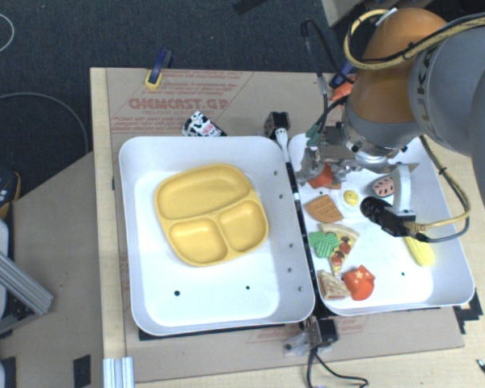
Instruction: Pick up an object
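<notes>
We see the gripper [323, 166] low in the right bin [453, 275], at its far left corner over a red piece [322, 177], presumably to pick it, though whether it grips anything we cannot tell.

The arm [457, 63] is a thick, smooth grey tube that ends in a rounded orange band [388, 63] above the wrist. A yellow cable [364, 31] loops over the orange part, and thin black, red and green wires run down its side. Below sits a silver metal wrist plate [364, 148]. A black cable with a yellowish stretch [436, 226] curves out beneath it.
</notes>
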Tool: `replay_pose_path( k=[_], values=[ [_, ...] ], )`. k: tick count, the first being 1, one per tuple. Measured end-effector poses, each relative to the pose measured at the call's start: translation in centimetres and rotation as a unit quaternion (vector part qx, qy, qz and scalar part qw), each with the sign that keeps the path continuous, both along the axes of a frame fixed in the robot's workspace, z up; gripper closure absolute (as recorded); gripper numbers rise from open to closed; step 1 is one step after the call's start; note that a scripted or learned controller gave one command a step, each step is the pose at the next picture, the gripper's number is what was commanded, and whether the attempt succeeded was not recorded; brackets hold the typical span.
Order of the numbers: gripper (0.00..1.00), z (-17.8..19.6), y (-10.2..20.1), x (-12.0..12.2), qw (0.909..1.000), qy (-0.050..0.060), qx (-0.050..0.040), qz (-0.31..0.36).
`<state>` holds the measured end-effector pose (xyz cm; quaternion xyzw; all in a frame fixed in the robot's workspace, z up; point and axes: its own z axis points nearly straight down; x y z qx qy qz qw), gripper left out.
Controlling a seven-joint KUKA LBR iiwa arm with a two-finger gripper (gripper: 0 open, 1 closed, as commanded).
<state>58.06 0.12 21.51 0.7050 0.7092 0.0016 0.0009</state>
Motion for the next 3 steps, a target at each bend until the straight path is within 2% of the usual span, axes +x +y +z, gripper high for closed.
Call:
replay_pose_path(
  k=[1,2,3],
  values=[
    [1.0,0.4,-0.9,-0.3,1.0,0.0,-0.001,-0.003],
    [1.0,0.4,-0.1,1.2,1.0,0.0,-0.0007,-0.002],
    [1.0,1.9,-0.6,0.6,1.0,0.0,-0.0007,-0.003]
  ],
)
